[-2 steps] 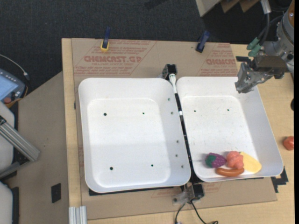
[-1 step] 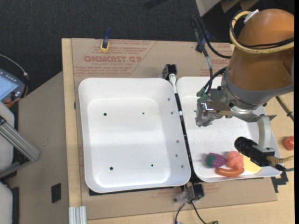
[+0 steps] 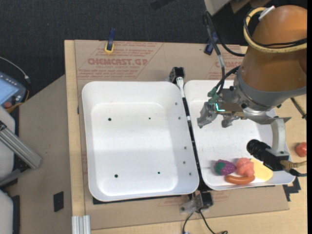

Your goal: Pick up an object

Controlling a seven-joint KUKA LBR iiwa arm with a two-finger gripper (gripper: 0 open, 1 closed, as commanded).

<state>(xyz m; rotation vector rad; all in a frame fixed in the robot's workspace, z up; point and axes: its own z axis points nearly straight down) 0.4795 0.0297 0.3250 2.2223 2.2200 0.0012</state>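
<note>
My gripper (image 3: 215, 120) hangs over the upper middle of the right bin (image 3: 220, 145), near its left wall. Its two fingers stand apart, open, with nothing between them. Several small toy foods lie together in the right bin's near corner: a purple bunch of grapes (image 3: 224, 167), a pink-orange lump (image 3: 245, 165), a red-orange sausage shape (image 3: 239, 179) and a flat yellow piece (image 3: 263, 173). They lie well below the gripper in the view, apart from it. The arm's orange band and grey wrist cover the bin's far right part.
The left bin (image 3: 88, 130) sits beside the right one, with a black divider strip (image 3: 190, 130) between them. Both rest on a cardboard sheet (image 3: 141, 57). A small orange object (image 3: 302, 149) lies outside the right bin at the far right.
</note>
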